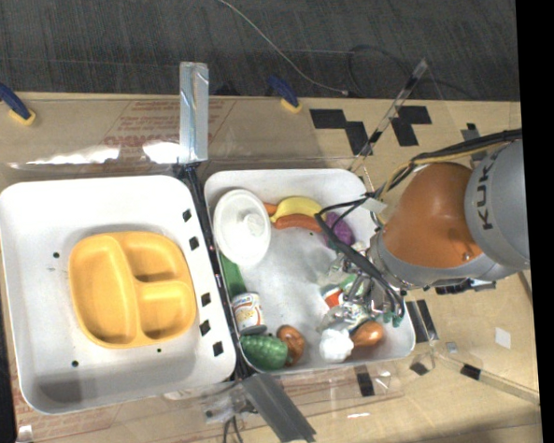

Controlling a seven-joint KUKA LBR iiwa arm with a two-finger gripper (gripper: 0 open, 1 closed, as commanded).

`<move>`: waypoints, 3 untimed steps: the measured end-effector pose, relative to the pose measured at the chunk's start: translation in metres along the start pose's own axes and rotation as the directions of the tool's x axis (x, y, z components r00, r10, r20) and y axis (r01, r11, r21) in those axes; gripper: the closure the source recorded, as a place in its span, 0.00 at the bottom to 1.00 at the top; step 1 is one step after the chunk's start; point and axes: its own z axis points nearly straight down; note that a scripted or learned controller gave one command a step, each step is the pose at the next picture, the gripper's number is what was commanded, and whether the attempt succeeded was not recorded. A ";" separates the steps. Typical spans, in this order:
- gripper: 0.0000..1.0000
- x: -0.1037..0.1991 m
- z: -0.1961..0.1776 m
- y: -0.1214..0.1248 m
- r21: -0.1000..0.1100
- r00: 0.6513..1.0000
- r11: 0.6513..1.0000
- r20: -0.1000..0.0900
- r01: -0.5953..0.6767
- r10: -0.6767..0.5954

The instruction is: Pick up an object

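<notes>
Your gripper [357, 300] sits low in the right bin [284, 183], near its lower right corner. Brown onion [367, 333] lies just below it, white ball [336, 346] beside it. Grip state: cannot tell.

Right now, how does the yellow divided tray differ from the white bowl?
The yellow divided tray lies in the left bin; the white bowl sits in the right bin, at its upper left corner. The tray is clearly the larger, roughly squarish with rounded corners and split into compartments, while the bowl is round and undivided. The tray lies alone; the bowl is crowded among toy foods, near the gripper. Both look like plain plastic dishware.
</notes>
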 end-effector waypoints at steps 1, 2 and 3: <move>0.00 0.008 0.000 0.024 -0.002 1.000 1.000 0.003 -0.004 0.004; 0.00 -0.042 0.009 0.073 0.001 0.999 1.000 -0.032 -0.025 0.025; 0.00 -0.085 0.010 0.076 0.006 0.991 0.992 -0.031 -0.128 0.128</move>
